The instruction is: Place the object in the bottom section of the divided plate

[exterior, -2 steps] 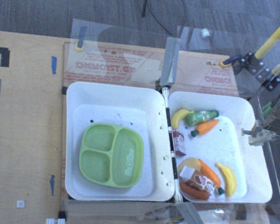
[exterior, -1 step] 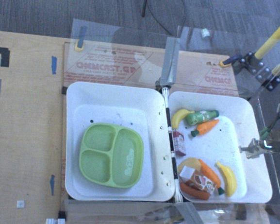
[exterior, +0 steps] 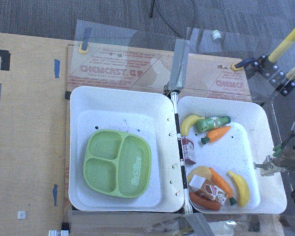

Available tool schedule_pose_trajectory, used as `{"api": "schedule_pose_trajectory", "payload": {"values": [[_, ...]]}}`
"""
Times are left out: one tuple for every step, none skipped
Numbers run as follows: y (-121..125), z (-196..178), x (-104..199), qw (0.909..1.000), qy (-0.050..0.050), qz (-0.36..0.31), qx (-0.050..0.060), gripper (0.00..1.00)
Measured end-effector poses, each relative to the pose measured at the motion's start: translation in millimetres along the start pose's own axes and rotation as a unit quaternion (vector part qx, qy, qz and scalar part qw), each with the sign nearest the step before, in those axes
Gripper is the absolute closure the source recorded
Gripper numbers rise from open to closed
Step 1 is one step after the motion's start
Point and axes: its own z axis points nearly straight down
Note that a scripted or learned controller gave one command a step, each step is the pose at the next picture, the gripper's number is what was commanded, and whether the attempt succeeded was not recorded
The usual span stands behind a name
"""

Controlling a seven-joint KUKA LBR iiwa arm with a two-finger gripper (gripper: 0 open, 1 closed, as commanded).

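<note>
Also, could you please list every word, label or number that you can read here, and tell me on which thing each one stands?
"CHEMCAST GP": red print on the clear sheet behind the left bin.
Red print on the right sheet: too blurred to read.
Labels on the green bottle and small packets: too small to read.

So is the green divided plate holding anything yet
Empty. The green divided plate lies in the left bin with all three sections showing bare green.

Bench with two white bins
</note>
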Motion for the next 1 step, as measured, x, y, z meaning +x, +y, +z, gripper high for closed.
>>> {"api": "schedule_pose_trajectory", "payload": {"values": [[0.4,-9.9,-1.2,1.0000,-0.001,0.001,-0.001,1.00]]}}
